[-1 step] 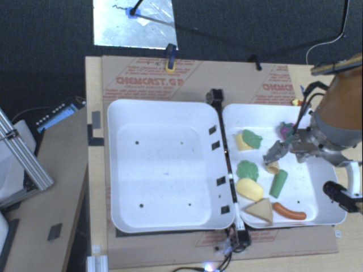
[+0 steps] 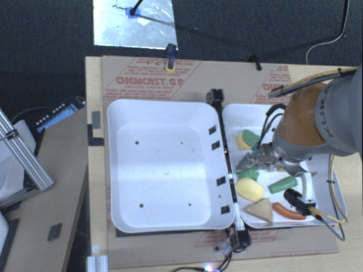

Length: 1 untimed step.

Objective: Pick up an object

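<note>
The right bin [image 2: 244, 111] holds several toy foods: a yellow piece [image 2: 243, 141] and a green piece [image 2: 251, 136] at its left side, a green leafy piece [image 2: 248, 174], a yellow lemon-like lump [image 2: 250, 190], a tan wedge [image 2: 260, 209], a green stick [image 2: 282, 183] and a red-orange sausage shape [image 2: 288, 211]. My gripper [image 2: 249, 162] reaches down over the bin's left-middle, its metal fingers [image 2: 245, 164] close above the green leafy piece. Nothing shows between the fingers. The grey arm with its orange band [image 2: 300, 118] covers the bin's upper right part.
The left bin [image 2: 164, 163] lies beside the right one, with a black clip divider [image 2: 222, 152] between them. Both sit on a cardboard sheet [image 2: 153, 78]. Cables [image 2: 323, 217] trail at the right bin's lower right. A metal plate [image 2: 135, 15] lies beyond the bench.
</note>
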Motion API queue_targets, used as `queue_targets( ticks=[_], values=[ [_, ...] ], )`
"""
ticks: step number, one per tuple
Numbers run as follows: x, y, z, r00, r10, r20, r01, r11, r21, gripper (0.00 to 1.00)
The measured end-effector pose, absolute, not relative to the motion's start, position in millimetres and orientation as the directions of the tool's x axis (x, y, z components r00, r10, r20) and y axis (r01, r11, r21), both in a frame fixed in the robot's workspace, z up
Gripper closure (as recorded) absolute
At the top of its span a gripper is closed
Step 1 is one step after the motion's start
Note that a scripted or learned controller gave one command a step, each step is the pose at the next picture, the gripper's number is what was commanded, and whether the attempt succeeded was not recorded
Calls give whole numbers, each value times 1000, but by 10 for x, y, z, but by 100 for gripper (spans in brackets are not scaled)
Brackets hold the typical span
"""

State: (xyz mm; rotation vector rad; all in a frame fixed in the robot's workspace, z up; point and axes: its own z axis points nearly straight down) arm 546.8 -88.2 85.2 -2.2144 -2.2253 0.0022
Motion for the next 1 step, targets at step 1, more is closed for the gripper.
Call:
queue_targets(
  ticks=[1],
  values=[
    [5467,-894,1029,-3,1000,-1,1000,3,3,100]
  ],
)
